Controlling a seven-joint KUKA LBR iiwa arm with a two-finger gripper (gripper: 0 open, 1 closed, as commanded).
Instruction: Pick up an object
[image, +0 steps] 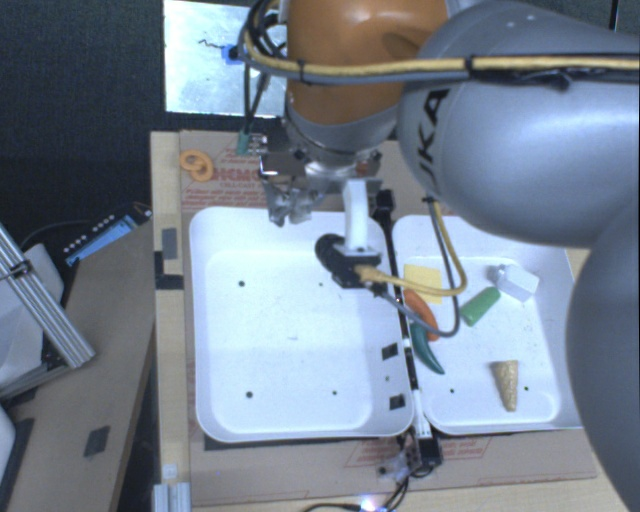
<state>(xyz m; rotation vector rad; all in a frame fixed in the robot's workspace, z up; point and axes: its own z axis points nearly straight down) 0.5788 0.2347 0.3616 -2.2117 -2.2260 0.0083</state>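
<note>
Grey arm (520, 120) hogs the near side of the view, coming in from the right with its orange band up top. Under it are the two white bins: the left bin (290, 340) as the camera sees it, and the right bin (470, 412) next to it. The gripper (285, 208) hangs over the far rim of the left bin, and honestly I can't make out whether its jaws are spread or pressed together.

Everything worth grabbing sits in the right bin: a green stick (480, 305), a tan cone (507, 383), a dark green piece (432, 355), an orange piece (424, 312), a yellow slab (425, 275) and a small white block (517, 283). So the targets all lie off to the view's right of the jaws and a bit nearer the camera, across the divider. I'd say the yellow slab is closest. The orange and dark green pieces run slantwise along the divider, so that wall could get in the way
</note>
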